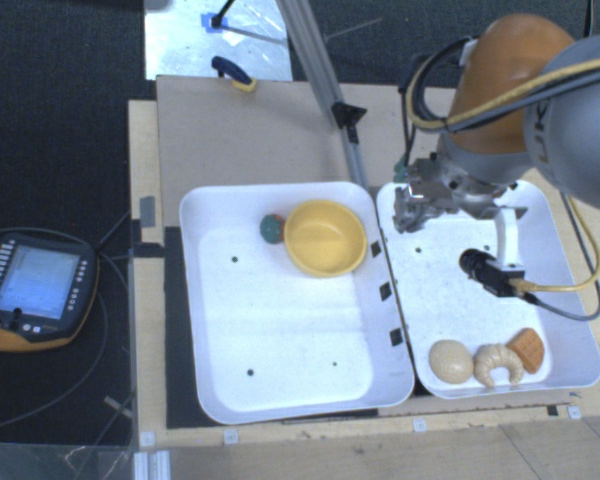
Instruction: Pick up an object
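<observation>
The gripper [412,208] hangs over the far left corner of the right bin [570,368]; how far its fingers stand apart cannot be told from this angle, and nothing is seen between them. At the near end of that bin lie a pale round bun [451,361], a croissant [499,364] and an orange wedge [527,349], side by side and well apart from the gripper. In the left bin [280,388] a yellow bowl [325,238] sits at the far end with a small green ball [271,228] just beside it; no legible writing or label appears on any item.

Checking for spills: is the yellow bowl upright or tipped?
Upright: the yellow bowl shows its open mouth and inside, in the left bin.
</observation>
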Robot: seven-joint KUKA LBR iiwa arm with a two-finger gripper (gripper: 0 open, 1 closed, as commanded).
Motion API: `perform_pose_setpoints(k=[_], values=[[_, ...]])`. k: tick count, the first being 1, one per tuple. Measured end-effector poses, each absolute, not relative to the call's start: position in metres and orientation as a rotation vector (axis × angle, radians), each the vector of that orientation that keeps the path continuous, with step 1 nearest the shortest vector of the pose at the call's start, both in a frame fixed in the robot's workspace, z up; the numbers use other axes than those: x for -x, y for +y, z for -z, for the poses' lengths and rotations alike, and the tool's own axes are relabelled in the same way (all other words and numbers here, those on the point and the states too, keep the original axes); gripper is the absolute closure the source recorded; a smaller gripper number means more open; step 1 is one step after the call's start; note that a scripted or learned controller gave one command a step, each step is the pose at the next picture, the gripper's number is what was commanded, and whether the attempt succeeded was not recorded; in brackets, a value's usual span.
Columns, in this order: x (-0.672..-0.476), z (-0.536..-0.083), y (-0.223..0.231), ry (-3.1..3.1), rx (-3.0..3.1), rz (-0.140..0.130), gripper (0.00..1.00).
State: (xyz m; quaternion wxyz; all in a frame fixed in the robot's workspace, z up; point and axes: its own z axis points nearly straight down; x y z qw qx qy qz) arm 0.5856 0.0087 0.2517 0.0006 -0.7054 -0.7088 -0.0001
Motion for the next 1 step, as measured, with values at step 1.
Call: perform_pose_setpoints(k=[1], values=[[-0.5947, -0.2524, 0.0576, -2.227, 2.216, 0.002, 1.0]])
